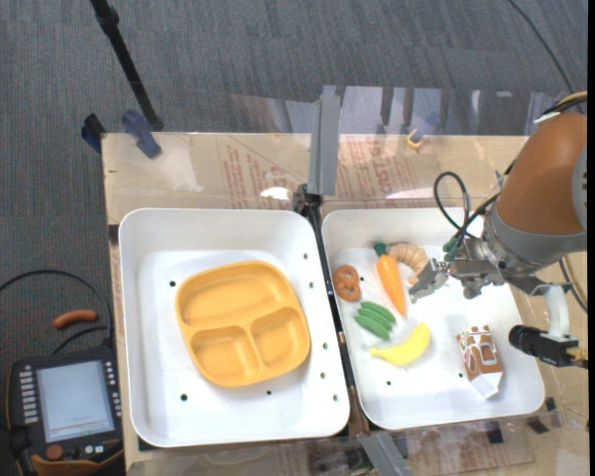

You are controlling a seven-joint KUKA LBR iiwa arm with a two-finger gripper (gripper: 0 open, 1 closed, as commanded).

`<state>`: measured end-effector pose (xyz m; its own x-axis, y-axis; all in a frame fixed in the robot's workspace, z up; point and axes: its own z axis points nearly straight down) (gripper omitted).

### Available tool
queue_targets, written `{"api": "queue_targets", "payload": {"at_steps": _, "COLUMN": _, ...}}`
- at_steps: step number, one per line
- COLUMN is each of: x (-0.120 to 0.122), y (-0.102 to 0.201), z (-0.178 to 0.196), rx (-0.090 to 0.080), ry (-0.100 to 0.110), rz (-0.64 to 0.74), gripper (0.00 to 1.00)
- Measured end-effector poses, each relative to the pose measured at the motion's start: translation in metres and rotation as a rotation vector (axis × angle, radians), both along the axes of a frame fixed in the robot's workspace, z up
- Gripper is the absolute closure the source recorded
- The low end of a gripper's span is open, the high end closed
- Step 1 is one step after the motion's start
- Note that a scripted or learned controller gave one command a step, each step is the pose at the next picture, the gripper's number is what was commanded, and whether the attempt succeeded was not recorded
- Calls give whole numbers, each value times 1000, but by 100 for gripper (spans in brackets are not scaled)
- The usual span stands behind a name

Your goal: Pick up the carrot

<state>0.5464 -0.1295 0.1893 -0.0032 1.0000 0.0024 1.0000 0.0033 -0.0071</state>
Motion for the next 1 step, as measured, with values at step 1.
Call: {"api": "queue_targets", "payload": {"at_steps": 1, "x": 54, "y": 10, "z": -104, "rx": -1, "ry": -4, "rz": 40, "gripper": 0}}
